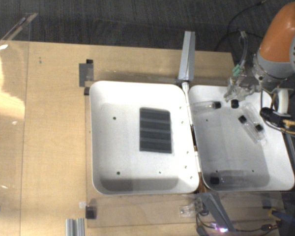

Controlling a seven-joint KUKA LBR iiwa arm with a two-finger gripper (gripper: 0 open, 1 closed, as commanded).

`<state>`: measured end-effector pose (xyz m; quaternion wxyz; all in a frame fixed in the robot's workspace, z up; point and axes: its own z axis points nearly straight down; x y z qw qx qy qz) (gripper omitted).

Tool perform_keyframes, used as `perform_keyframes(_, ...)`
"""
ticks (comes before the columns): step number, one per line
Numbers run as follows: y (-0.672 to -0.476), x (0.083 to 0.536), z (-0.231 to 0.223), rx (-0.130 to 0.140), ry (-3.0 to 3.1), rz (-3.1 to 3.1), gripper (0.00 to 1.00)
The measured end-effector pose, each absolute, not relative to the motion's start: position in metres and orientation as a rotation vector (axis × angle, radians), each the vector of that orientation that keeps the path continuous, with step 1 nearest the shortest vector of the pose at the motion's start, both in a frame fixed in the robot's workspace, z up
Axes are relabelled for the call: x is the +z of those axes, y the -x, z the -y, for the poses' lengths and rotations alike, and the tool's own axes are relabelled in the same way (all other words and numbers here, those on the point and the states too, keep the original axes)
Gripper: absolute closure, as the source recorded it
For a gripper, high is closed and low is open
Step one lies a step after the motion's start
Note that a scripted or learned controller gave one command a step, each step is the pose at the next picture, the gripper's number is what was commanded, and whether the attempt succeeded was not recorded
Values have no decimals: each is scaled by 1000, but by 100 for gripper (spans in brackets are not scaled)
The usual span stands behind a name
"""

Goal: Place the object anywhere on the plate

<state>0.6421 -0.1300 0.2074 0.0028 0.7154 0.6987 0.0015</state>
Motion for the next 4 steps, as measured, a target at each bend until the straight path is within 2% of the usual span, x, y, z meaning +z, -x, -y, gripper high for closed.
perform_keyframes(1, -670, 219, 60, 8, -2333, -2098, 100)
perform_keyframes(2, -670, 249, 1, 8, -1617, -2685, 100)
perform_keyframes(3, -669, 185, -54, 4, -2255, -2186, 100)
perform_keyframes(4, -670, 272, -116, 11, -2078, -2349, 100)
